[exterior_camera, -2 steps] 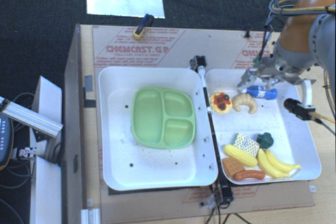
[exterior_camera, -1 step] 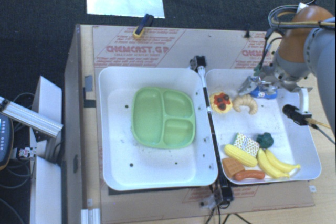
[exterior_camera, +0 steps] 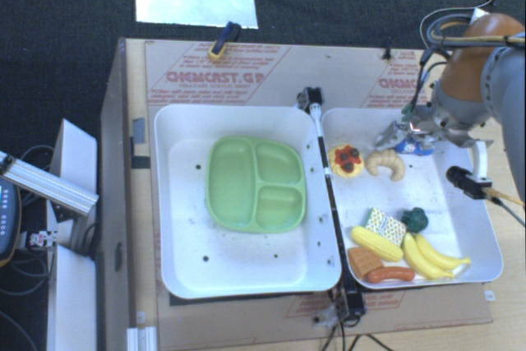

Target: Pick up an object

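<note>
My gripper (exterior_camera: 404,136) hangs over the back of the right bin (exterior_camera: 485,259), just above and right of a tan croissant (exterior_camera: 386,164). A blue bit shows under the fingers at the bin floor. Left of the croissant lies a small tart with red berries (exterior_camera: 346,160). Near the front of the bin lie a corn cob (exterior_camera: 376,242), a checkered cracker (exterior_camera: 383,223), a green broccoli piece (exterior_camera: 414,219), yellow bananas (exterior_camera: 429,255), a sausage (exterior_camera: 391,274) and an orange slab (exterior_camera: 362,260).
The left bin (exterior_camera: 185,259) holds a green divided plate (exterior_camera: 255,183). A black clamp (exterior_camera: 312,100) sits at the back where the bins meet. A black cylinder (exterior_camera: 465,182) juts from the arm over the right bin's right side.
</note>
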`<state>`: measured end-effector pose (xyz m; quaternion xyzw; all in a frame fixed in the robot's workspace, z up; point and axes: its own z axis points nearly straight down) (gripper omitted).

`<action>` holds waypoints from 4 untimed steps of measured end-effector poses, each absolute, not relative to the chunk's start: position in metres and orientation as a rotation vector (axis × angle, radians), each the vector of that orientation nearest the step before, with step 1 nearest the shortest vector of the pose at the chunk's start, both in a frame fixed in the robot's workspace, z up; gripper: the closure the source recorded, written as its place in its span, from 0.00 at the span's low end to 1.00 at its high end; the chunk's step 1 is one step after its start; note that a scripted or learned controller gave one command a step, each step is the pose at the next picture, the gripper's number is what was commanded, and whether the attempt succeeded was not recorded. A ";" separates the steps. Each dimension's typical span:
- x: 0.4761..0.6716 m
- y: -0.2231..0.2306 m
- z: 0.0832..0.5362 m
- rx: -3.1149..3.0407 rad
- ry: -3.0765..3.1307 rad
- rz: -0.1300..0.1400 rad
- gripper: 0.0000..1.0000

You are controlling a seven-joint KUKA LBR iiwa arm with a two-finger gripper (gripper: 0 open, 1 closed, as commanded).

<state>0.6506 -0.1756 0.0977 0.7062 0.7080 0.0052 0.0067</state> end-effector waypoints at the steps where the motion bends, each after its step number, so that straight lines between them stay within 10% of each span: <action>1: 0.659 -0.192 0.097 2.213 2.233 0.017 0.00; 4: 0.670 -0.194 0.097 2.227 2.248 -0.009 0.00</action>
